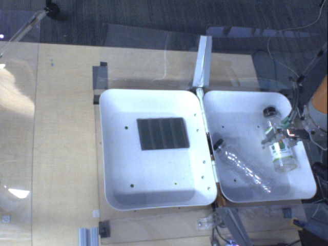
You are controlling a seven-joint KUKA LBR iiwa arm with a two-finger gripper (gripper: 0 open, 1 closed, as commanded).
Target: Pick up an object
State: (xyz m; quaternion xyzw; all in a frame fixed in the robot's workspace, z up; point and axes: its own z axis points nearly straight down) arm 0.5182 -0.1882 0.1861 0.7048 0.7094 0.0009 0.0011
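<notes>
A small clear bottle with a green label (282, 155) lies near the right wall of the right bin (307, 188). My gripper (278, 135) hangs right over its upper end, on the grey arm with an orange band (319, 104) that comes in from the right. Whether it touches the bottle is unclear. A small black round object (270, 111) sits just behind the gripper. A long clear plastic bottle (245, 169) lies slantwise across the middle of the right bin, its black cap (218, 144) toward the divider.
The left bin (115, 188) holds a flat dark ribbed rectangle (163, 133) at its centre. A metal bar (202, 60) stands at the back between the bins. Cables trail at the far right and under the front edge.
</notes>
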